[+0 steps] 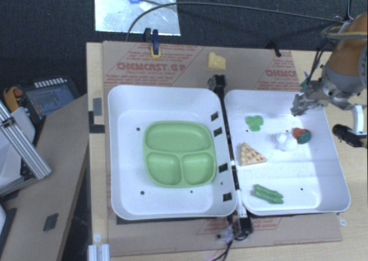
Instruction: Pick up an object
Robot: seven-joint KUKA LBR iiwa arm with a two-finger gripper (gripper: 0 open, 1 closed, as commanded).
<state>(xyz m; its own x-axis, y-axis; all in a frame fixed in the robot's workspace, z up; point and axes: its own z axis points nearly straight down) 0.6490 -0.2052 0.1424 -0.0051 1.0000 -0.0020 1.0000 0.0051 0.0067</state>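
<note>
The likeliest failure here is a bad choice of target or a half-grip. In the right bin (328, 196) the small things lie close together: a red and green piece (301, 135) sits just beside a white lump (284, 141), the two nearly touching. A descent between them could knock one aside or catch both at once, and either would probably slip free on the lift. The red and green piece also lies near the bin's right wall, so a finger coming down on that side might strike the rim instead of closing around it. The flat cracker-like triangle (251, 154), left of the white lump, looks low and thin, and I judge it hard to pinch from above. The green pod (268, 194), nearer the front of the bin, and the small green leafy piece (253, 121), up-left of the white lump, stand more apart and seem safer picks.

The claw (300, 105) hangs over the back of the right bin, above and a little behind the red and green piece. Nothing is seen between its fingers and it touches none of the things. Whether its fingers stand apart or together I cannot tell, since the tip is dark and small against the bin

The left bin (123, 196) holds a green divided plate (178, 153), well apart from the claw
</note>
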